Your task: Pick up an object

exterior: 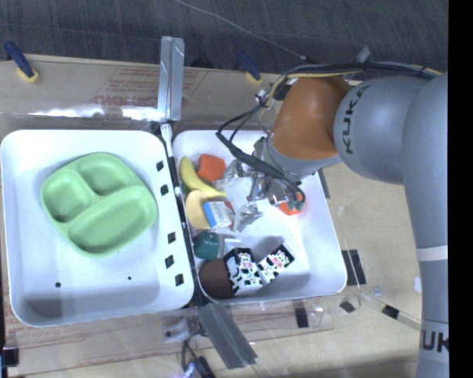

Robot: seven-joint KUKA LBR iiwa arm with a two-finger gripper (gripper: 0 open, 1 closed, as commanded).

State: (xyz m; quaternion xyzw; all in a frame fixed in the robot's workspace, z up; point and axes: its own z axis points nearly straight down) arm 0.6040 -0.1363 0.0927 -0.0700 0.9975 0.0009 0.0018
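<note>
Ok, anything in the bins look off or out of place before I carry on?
Nothing looks spilled or broken. The toys in the right bin are bunched against its left wall: the banana, teal cup and cow-print toy overlap. The green plate lies flat in the left bin.

Even overhead light, soft shadows, slightly soft focus.

Pale green divided plastic plate (100, 203) sits bright against the white left-hand bin (31, 290). In the white right-hand bin (323, 250) there's a yellow banana (194, 176), an orange block (212, 166), a teal round piece (208, 245), a brown ball (214, 279), and a black-and-white cow-patterned soft toy (256, 267). Orange band (307, 120) glows on the grey robot arm (402, 132). A red-orange object with a touch of green (292, 202) sits beside it.
</note>
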